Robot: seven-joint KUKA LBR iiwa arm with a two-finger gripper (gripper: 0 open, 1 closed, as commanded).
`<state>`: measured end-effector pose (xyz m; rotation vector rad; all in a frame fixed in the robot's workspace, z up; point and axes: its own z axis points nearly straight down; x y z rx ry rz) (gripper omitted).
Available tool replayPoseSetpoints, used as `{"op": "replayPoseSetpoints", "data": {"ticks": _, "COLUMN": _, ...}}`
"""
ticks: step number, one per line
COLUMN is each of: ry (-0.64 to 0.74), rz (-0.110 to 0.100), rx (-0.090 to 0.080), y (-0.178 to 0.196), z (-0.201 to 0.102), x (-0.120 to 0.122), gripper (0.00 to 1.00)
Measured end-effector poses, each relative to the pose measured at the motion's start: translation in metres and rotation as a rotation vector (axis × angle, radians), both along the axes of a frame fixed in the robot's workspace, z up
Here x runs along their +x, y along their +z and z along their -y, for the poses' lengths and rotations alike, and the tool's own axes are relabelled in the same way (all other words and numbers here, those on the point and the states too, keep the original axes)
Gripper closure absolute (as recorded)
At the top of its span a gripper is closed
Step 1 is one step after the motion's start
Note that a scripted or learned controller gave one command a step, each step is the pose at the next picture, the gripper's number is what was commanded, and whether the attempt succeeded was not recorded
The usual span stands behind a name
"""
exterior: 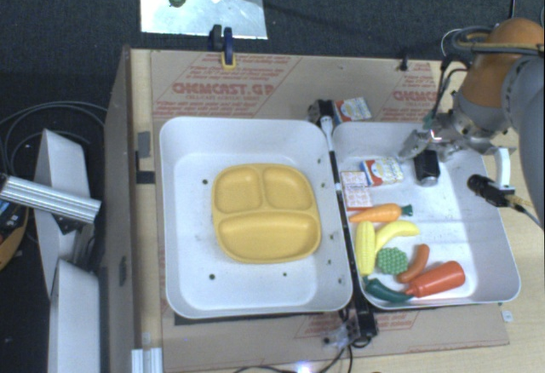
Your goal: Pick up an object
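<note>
Gripper (426, 165) at upper right of frame, above right bin (494, 231); finger state unclear. Toy carrot (375, 214), banana (396, 232), corn (364, 246) at bin's lower left. Yellow divided plate (265, 212) in left bin (183, 218).

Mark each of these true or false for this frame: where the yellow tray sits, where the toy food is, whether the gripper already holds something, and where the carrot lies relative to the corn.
1. The yellow divided tray lies in the left bin. True.
2. The toy food is piled in the left bin. False: the carrot, corn, banana and the rest lie in the right bin.
3. The gripper holds the carrot. False: it is over the right bin's far part, apart from the carrot, with nothing seen between its fingers.
4. The carrot lies farther from the camera than the corn. True.
</note>
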<state>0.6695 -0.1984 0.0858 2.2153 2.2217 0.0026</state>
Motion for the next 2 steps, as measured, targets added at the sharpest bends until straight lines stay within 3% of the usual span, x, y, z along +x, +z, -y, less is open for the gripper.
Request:
{"op": "replayPoseSetpoints", "data": {"ticks": 1, "ry": 0.002, "rz": 0.004, "rx": -0.002, "y": 0.012, "z": 0.000, "x": 0.001, "gripper": 1.00}}
{"op": "replayPoseSetpoints", "data": {"ticks": 2, "ry": 0.003, "rz": 0.002, "rx": 0.002, "y": 0.082, "z": -0.071, "x": -0.014, "gripper": 1.00}}
